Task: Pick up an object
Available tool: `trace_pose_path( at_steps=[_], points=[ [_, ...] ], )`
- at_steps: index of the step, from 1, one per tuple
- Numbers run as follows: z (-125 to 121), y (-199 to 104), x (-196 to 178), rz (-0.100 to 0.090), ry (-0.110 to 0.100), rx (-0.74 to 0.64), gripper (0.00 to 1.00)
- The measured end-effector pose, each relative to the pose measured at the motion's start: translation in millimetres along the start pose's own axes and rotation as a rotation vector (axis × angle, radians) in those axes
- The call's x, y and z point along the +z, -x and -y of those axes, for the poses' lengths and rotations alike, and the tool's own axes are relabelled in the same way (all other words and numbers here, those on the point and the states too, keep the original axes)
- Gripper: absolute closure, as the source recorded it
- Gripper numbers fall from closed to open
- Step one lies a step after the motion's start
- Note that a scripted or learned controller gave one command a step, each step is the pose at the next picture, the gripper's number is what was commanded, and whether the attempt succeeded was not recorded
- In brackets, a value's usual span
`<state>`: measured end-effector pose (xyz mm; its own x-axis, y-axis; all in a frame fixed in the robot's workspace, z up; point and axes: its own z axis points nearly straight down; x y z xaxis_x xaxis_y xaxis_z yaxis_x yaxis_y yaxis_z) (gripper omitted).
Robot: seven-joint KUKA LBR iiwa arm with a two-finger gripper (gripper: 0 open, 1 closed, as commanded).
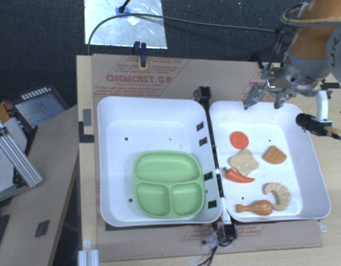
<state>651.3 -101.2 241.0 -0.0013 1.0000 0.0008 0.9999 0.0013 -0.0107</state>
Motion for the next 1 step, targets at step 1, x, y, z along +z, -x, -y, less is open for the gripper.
trace_pose_path(
  at_steps=[1],
  points=[
    [-2.1, -0.2, -7.7, 0.001, 0.012, -0.002, 0.0]
  ],
)
